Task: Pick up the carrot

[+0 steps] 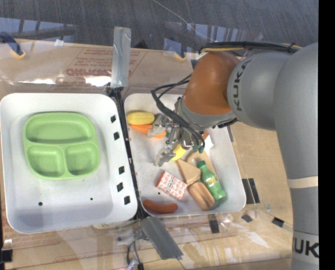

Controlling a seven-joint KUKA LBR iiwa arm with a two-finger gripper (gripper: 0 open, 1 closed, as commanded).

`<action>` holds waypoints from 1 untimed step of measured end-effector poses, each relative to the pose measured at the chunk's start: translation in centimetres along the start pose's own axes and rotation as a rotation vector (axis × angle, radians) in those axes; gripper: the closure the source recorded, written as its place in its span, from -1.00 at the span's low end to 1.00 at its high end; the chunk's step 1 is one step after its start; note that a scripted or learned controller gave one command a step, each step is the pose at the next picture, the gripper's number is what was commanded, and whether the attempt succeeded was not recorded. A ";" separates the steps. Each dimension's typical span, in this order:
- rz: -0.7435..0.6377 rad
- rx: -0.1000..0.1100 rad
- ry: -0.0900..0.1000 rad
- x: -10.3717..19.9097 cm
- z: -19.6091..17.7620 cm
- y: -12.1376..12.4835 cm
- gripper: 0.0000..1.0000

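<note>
Grey arm [268, 89] bent over right bin [235, 176], end effector [170, 151] beside carrot [147, 129].

gripper [168, 151] low in right bin [230, 167], beside carrot [147, 129]; green tray [61, 144] sits in left bin [21, 207].

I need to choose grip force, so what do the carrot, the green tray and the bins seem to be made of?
The carrot looks like moulded plastic toy food: uniform orange, slightly glossy. The green tray seems matte plastic, with soft rounded compartment edges and even colour. Both white bins look like smooth, thin plastic, faintly shiny at the rims. Hardness can't be judged from here.
</note>
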State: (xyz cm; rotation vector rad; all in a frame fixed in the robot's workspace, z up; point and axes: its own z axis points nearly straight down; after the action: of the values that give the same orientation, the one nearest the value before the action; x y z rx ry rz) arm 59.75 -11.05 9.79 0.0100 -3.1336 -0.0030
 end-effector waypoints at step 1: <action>-0.102 0.002 -0.010 -3.7 0.4 0.4 -1.00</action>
State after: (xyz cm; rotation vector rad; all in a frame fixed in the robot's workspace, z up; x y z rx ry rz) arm 63.41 -10.64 9.32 0.1703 -3.1393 0.0001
